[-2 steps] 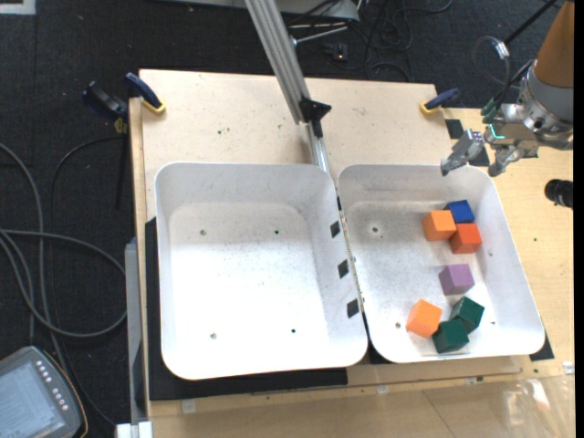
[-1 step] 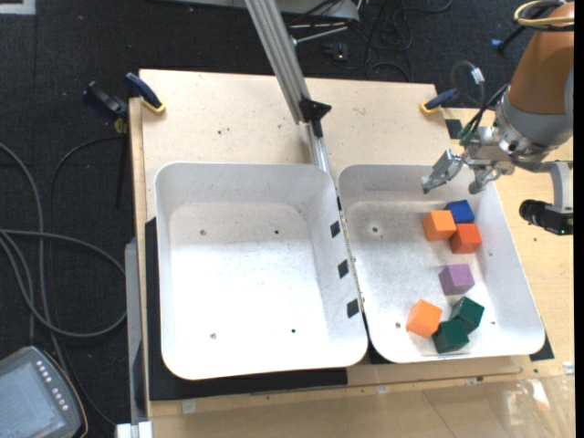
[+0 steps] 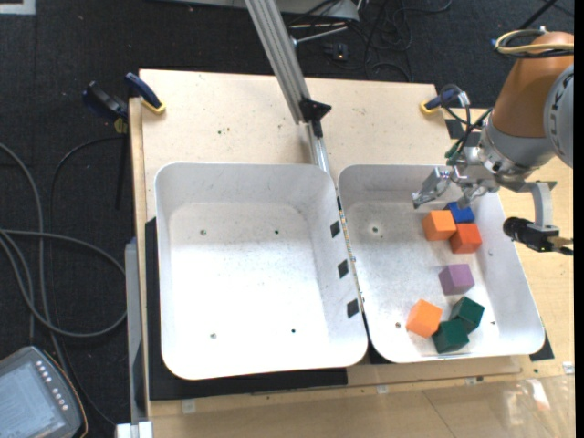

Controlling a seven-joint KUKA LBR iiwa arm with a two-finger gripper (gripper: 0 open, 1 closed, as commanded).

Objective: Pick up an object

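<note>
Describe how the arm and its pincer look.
The arm is grey with a broad, rounded orange section above the wrist. A thin cable loops over that section's top. The pincer is small, silvery metal with two slim fingers, and a black part juts from the wrist's side.

Orange block [image 3: 439, 224], apparently touching blue block [image 3: 462, 213], right bin's far end
</note>
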